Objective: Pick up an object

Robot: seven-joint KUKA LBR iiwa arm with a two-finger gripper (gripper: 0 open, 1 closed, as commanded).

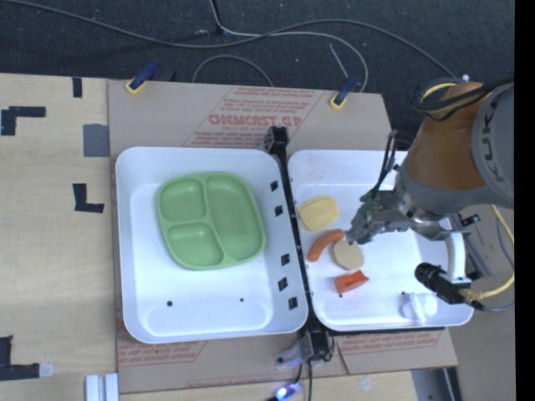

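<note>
While the claw (358,234) hangs just over the round tan disc (349,256), its spread unreadable, the reach looks in hand, so descent and closing come next.

The gripper (358,234) hangs low in the right bin (380,164), its tip just above a tan round piece (349,256) — a sausage (323,244), yellow piece (318,212) and red piece (351,281) lie close by. A green divided plate (211,220) sits in the left bin (138,249).
</note>
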